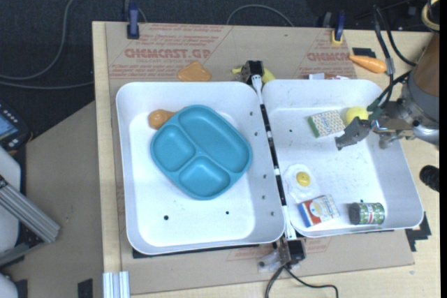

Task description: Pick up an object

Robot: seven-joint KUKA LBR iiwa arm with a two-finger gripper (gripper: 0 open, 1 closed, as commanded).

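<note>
My gripper (351, 133) hangs over the right bin (401, 181), near its upper right part, with the arm coming in from the right. A green-speckled flat block (325, 123) lies just left of it, and a yellow object (356, 114) sits right behind it. Lower in the same bin are a toy fried egg (302, 178), a small red and white carton (318, 210) and a green can (368, 213) lying on its side. I see nothing held in the gripper.
The left bin (140, 206) holds a blue divided plate (201, 150) and a small orange piece (160, 118) at its upper left. On the board behind the bins lie an orange lump (194, 71) and a toy carrot (368, 63).
</note>
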